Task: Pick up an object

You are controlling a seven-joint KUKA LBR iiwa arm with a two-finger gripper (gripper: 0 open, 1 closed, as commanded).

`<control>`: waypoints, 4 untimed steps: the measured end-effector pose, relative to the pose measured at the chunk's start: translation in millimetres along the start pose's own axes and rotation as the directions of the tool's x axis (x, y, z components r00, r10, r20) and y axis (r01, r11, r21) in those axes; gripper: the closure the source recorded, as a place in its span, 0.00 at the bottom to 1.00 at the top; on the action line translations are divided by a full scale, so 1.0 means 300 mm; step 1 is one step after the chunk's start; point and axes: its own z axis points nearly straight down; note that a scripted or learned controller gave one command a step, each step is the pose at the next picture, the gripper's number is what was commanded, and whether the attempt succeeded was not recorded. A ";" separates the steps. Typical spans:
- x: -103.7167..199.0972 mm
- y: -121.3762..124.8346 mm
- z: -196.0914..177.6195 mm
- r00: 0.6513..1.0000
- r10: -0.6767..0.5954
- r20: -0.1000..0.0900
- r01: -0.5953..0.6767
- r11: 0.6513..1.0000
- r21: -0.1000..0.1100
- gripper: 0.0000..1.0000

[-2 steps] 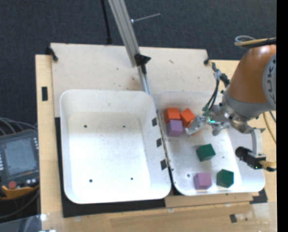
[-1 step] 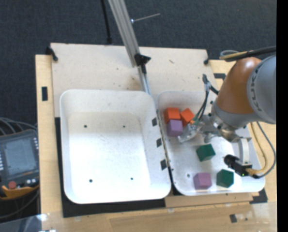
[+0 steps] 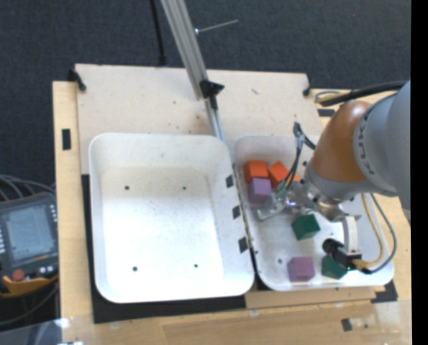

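1. Two shallow white bins sit side by side on a pale bench; the left bin holds no blocks
2. The right bin holds six blocks: two orange, two purple, two green
3. The two orange blocks lie at the far end, with a purple block touching them in front
4. The gripper sits just right of that purple block; whether its jaws are spread or pinching cannot be told
5. A green block lies just right of the gripper
6. The second purple block and second green block lie near the front rim
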 end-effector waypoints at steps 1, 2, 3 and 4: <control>-0.005 0.004 -0.043 1.000 0.008 -0.001 -0.008 1.000 -0.004 1.00; 0.023 0.003 -0.230 1.000 -0.005 -0.001 0.005 1.000 -0.004 1.00; 0.043 -0.011 -0.423 1.000 -0.005 -0.001 0.005 1.000 -0.005 1.00; 0.038 -0.005 -0.604 1.000 -0.006 -0.001 0.006 1.000 -0.005 1.00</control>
